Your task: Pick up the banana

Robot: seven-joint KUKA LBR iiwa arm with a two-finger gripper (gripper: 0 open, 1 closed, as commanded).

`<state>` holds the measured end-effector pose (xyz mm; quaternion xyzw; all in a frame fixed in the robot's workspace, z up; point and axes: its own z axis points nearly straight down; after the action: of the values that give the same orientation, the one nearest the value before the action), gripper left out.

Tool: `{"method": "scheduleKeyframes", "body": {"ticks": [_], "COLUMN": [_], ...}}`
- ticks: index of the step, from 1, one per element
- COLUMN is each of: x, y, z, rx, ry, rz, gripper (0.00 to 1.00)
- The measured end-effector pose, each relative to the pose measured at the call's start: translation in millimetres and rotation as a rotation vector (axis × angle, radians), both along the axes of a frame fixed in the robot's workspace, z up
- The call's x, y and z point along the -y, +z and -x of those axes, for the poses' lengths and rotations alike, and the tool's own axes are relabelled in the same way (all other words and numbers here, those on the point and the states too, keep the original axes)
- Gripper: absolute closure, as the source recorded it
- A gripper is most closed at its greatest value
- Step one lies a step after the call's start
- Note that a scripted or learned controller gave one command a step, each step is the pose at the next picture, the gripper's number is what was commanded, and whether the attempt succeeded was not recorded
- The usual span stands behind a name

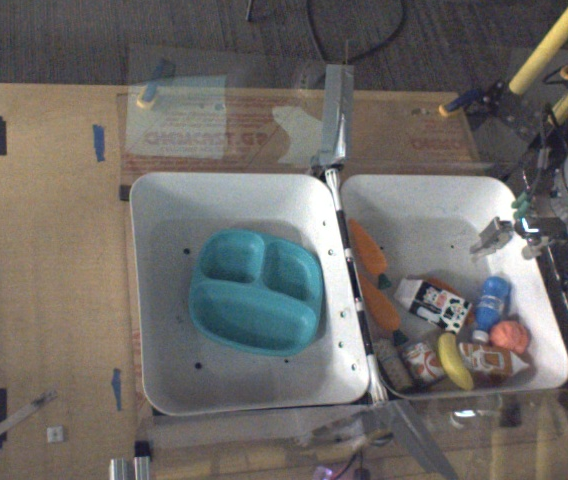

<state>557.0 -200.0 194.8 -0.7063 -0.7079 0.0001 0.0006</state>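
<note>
A wooden bench (44, 298) bears two white bins (154, 268).

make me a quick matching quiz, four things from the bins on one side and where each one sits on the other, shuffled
Things:
1. banana
2. teal divided plate
3. blue bottle
4. carrots

Places:
A. alone in the left bin
B. along the divider side of the right bin
C. near the front edge of the right bin, among the packets
D. toward the right side of the right bin, just above the orange-pink ball

Pairs: 1-C, 2-A, 3-D, 4-B
</note>
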Motion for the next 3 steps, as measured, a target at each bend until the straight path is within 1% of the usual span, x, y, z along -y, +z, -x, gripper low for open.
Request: {"method": "scheduleKeyframes", "body": {"ticks": [1,2,3], "x": [-29,-69,-71], "y": [-83,-105,-84], "z": [44,72,62], "rx": [0.037,0.022,0.006], "ry": [-0.126,-0.162,-0.355], "rz": [0.013,0.009,0.003], "gripper": [0.00,0.00,0.00]}}
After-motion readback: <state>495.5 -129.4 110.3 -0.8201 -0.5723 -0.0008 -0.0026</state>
